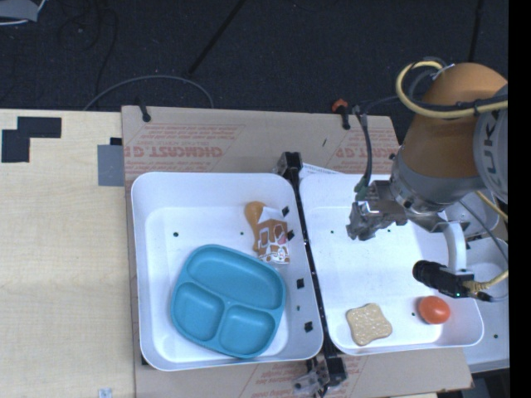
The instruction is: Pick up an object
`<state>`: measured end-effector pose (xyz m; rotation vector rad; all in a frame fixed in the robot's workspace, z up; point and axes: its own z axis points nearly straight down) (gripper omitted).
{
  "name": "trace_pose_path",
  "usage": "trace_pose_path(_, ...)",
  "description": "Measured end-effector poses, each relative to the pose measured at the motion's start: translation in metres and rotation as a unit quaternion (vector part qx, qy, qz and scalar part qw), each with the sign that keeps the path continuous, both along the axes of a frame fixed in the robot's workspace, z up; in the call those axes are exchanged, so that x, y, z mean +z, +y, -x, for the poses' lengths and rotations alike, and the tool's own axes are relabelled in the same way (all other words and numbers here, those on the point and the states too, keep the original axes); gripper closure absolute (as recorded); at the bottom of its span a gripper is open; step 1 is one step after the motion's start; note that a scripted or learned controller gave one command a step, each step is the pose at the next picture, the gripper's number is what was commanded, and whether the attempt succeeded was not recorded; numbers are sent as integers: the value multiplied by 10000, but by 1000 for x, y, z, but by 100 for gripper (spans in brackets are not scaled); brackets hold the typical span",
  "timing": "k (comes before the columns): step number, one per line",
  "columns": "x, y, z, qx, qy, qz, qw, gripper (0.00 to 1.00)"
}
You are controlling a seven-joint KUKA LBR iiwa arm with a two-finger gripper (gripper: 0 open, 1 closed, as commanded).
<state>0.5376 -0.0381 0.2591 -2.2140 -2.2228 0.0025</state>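
Blue divided plate sits low in the left bin, so I'll place everything off that. Right at the plate's upper right edge there's a small printed packet, red and white; it looks like it touches the plate's rim, but I honestly can't tell. The print is too small to read. Just past the packet, further from the plate, is a little brown piece, half tucked behind the packet, and it could be toy food. Across the divider to the right of the plate, in the right bin, lies a tan bread slice, and further right again is an orange ball, tomato-ish. The gripper hangs up and to the right of the plate, over bare bin floor, well apart from the bread and the ball. From this angle it's just a dark grey lump, so I can't tell whether the claw is released or clenched, and nothing shows in it. The arm's orange band blocks part of the far right side.
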Motion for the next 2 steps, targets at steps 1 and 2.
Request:
trace_pose_path(1, 0, 56, -1, 6, -2, 0, 10000, 100)
trace_pose_path(2, -21, 104, -14, 1, 9, 5, 10000, 100)
